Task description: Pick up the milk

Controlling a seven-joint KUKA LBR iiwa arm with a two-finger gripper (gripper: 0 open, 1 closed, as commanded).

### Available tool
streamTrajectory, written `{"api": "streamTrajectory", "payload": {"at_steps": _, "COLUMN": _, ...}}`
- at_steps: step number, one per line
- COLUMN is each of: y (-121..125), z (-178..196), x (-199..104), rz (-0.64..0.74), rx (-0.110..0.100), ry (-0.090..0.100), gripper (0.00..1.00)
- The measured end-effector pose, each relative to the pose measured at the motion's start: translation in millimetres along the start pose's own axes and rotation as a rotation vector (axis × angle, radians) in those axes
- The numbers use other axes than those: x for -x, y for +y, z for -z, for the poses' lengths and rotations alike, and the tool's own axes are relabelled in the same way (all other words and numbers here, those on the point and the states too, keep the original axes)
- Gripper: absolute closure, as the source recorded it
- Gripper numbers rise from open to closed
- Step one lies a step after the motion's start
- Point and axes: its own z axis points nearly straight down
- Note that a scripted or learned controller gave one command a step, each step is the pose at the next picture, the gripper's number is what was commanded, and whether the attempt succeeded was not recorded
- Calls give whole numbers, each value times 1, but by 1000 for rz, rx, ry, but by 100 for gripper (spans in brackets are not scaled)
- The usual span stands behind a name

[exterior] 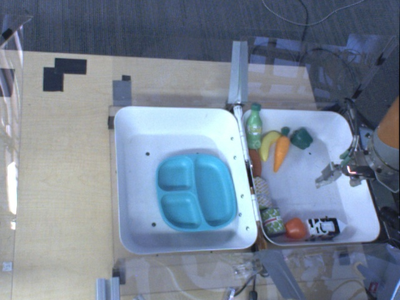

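My gripper (333, 172): it hung over the three o'clock side of the right bin (325, 119), reaching in from the right; whether it was open or closed I could not tell, and I saw nothing held in it.
My arm (389, 144): grey, with the orange band cut off at the picture's edge at three o'clock.
Milk (324, 227): a small white carton with black cow-like patches, lying on its side in the right bin's five o'clock corner, well apart from my gripper and toward six o'clock of it.
Milk's neighbour: a red tomato (296, 229) lay just beside it at nine o'clock, possibly touching.
Left wall of the right bin: a green bottle (254, 127) at twelve o'clock, then a banana (269, 144) and a carrot (281, 152) leaning side by side, with a dark green vegetable (301, 138) toward one o'clock of the carrot.
Hard to make out: a patterned item (264, 194) and a green-labelled can (272, 220) crowded the wall; a reddish thing (255, 162) below the bottle was partly hidden.
Left bin (131, 167): it held a blue divided plate (196, 190), at its centre.
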Motion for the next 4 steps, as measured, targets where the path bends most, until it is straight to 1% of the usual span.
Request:
{"api": "streamTrajectory", "payload": {"at_steps": 1, "y": -8, "z": -100, "x": 28, "rz": 148, "rx": 10, "ry": -3, "gripper": 0}}
{"api": "streamTrajectory", "payload": {"at_steps": 2, "y": -11, "z": -48, "x": 32, "rz": 104, "rx": 4, "ry": -1, "gripper": 0}}
{"api": "streamTrajectory", "payload": {"at_steps": 3, "y": -8, "z": -100, "x": 32, "rz": 456, "rx": 10, "ry": -6, "gripper": 0}}
{"api": "streamTrajectory", "payload": {"at_steps": 4, "y": 63, "z": -28, "x": 31, "rz": 341, "rx": 5, "ry": -3, "gripper": 0}}
